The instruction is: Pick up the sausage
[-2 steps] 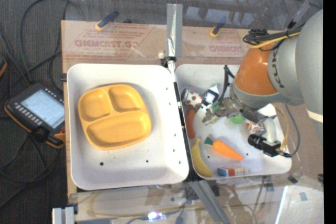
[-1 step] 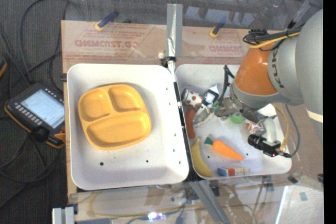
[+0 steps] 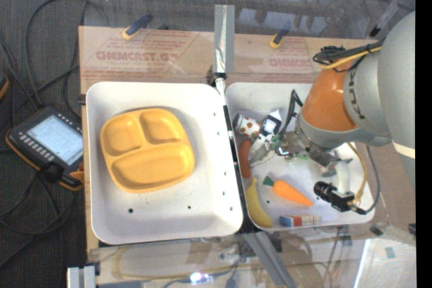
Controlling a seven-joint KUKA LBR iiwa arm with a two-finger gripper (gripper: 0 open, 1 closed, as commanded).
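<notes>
The sausage [image 3: 244, 152], reddish brown, lies along the left wall of the right bin [image 3: 297, 92], partly behind the bin's rim. My gripper [image 3: 264, 147] reaches in from the right and hangs low just right of the sausage, very close to it. The grey arm with its orange band [image 3: 327, 104] covers the middle and right of that bin. Nothing can be seen held in the gripper.
In the right bin lie a banana [image 3: 256, 203], a carrot [image 3: 292, 193], a small pen-like stick [image 3: 299, 220] and a spotted white cup [image 3: 247, 124]. The left bin [image 3: 135, 216] holds a yellow divided plate [image 3: 147, 148].
</notes>
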